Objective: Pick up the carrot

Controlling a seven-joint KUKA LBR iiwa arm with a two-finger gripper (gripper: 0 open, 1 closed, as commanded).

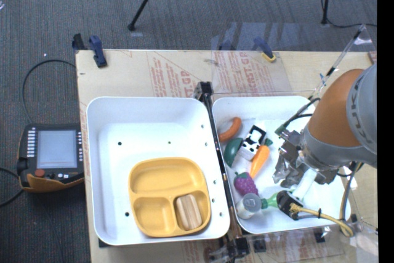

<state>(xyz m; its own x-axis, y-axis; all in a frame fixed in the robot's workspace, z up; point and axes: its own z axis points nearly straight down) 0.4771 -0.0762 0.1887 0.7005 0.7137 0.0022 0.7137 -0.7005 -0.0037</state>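
The carrot (260, 160) is orange with a green top and lies slanted in the middle of the right bin (271, 103). It rests on the bin floor beside a black-and-white block (251, 141). My gripper (284, 170) hangs over the right bin just right of the carrot, close to it, and nothing shows in its grasp. The grey arm with its orange band (337, 114) reaches in from the right and hides the bin's right side.
Around the carrot lie an orange sausage (230, 128), a dark green piece (233, 150), purple grapes (245, 183) and a grey bottle (249, 204). The left bin (123, 120) holds a yellow divided plate (161, 178) bearing a tan block (189, 211).
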